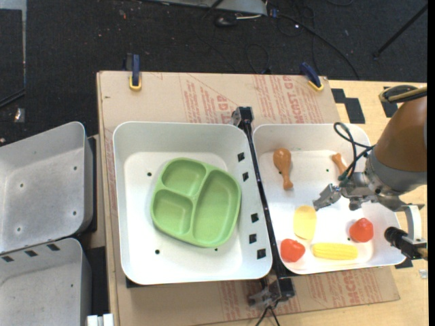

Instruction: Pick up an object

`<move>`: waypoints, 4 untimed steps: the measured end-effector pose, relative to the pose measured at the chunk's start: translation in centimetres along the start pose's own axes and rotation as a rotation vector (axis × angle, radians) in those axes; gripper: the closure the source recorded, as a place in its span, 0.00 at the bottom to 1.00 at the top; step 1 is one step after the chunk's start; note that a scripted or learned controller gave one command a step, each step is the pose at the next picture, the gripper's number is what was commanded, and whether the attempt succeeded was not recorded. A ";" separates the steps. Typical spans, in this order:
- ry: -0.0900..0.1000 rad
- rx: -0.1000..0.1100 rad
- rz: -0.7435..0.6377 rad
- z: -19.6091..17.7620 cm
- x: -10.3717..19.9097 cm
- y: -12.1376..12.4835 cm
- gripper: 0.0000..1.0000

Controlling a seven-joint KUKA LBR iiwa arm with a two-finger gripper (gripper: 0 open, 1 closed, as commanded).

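The right bin [319, 136] holds several toy foods: a brown drumstick [283, 166], a small orange-brown piece [338, 161], a pale yellow slice [305, 221], a yellow corn cob [334, 251], a red tomato [292, 250] and a second red piece [361, 230]. My gripper [341, 202] hangs over the right half of this bin, between the yellow slice and the second red piece. Its fingers are spread open with nothing between them. The arm's orange band [408, 131] covers the bin's right rim.
The left bin [136, 236] holds a green divided plate [197, 201]. A black divider [257, 195] runs between the two bins. Grey metal trays [41, 182] lie to the left of the bench. Clamps [135, 73] grip the board's far edge.
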State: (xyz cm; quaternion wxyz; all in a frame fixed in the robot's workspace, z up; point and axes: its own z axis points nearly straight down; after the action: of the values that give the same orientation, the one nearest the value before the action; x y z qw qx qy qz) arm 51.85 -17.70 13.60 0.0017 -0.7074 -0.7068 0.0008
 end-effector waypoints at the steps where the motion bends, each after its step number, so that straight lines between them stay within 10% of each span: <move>1: -0.002 -0.004 0.001 -1.3 -0.1 0.1 1.00; 3: -0.004 -0.009 -0.004 -12.8 0.1 0.1 1.00; 4: -0.001 -0.004 -0.008 -11.7 5.4 0.8 1.00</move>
State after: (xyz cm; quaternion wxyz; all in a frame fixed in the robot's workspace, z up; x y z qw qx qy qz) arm 52.71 -12.34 25.27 0.0001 -0.7047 -0.7095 -0.0004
